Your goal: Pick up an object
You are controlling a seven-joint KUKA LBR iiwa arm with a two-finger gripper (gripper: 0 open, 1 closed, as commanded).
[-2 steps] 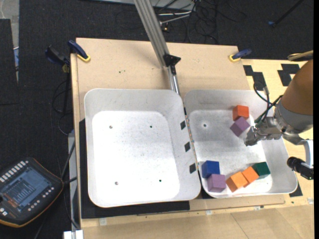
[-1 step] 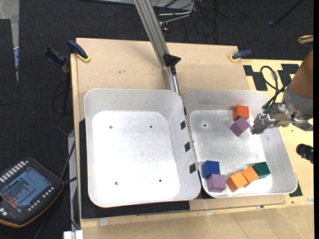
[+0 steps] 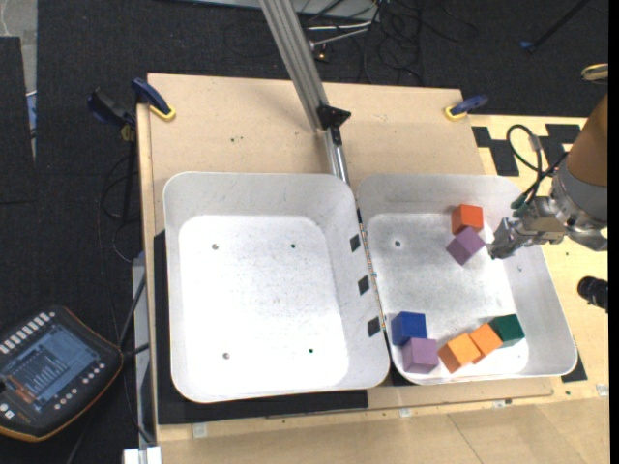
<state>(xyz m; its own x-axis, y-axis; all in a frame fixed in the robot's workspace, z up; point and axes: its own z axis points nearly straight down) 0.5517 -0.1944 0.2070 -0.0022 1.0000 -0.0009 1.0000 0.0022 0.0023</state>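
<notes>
The right bin (image 3: 542, 288) holds several small blocks. An orange block (image 3: 467, 217) and a purple block (image 3: 466, 246) lie together in its upper part. Along its front edge sit a blue block (image 3: 408, 326), a purple block (image 3: 420, 354), two orange blocks (image 3: 462, 349) and a green block (image 3: 507, 331). My gripper (image 3: 504, 243) hangs over the right bin, just right of the upper purple block, pointing down and left. Nothing shows between its fingers.
The left bin (image 3: 174, 259) sits beside the right one on the tan bench. A metal pole (image 3: 295, 51) slants down to the bins' shared edge. Blue-and-yellow clamps (image 3: 153, 99) hold the board's back corners. A teach pendant (image 3: 48, 370) lies at lower left.
</notes>
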